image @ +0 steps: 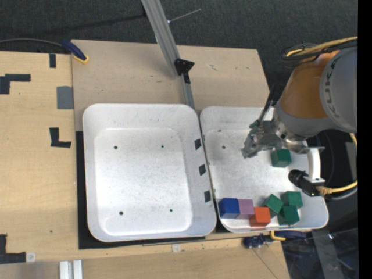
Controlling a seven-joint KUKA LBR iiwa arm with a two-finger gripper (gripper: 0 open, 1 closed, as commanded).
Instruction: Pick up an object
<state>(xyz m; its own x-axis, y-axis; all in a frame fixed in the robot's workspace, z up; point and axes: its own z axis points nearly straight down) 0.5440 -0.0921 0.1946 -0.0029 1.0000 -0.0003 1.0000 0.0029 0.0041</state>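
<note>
End effector (pixel 251 149) blurred above right bin (pixel 229 127), fingers indistinct.

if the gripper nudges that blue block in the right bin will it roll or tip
The blue block looks like a flat-faced cube, so it would probably slide, not roll. It sits low and squat, so tipping seems unlikely. It lies against the right bin's near wall beside a purple block, so a push could jam it or shove its neighbour. It is likely rigid and light.

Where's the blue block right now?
The blue block sits in the right bin, at its near left corner, touching the purple block on its right. The gripper is farther back in the same bin.
</note>
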